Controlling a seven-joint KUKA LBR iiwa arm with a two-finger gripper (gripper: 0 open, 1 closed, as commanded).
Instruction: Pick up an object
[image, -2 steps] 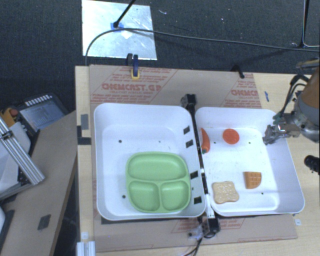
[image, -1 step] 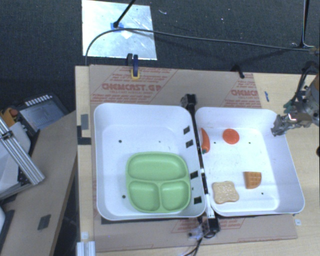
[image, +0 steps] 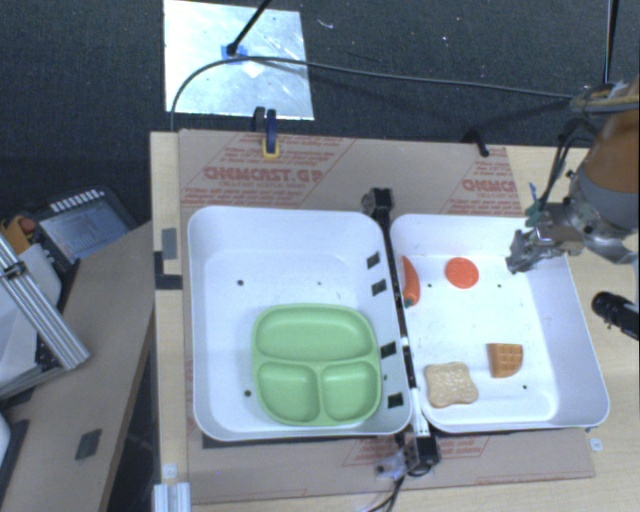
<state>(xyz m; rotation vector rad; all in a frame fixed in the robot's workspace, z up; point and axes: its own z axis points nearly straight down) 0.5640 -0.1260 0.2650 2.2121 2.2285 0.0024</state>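
We saw the tool (image: 522, 252) over the right bin's (image: 570, 300) far right side; we could not tell its state. The orange disc (image: 461, 272) lay nearby, left of it.

Green tray (image: 316, 363) in left bin (image: 215, 240), pincer (image: 522, 253) over right bin (image: 575, 330)

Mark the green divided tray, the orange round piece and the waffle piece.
green divided tray (image: 316, 362), camera view, centre divider.
orange round piece (image: 461, 272), camera view, middle of top face.
waffle piece (image: 505, 359), camera view, centre of grid.
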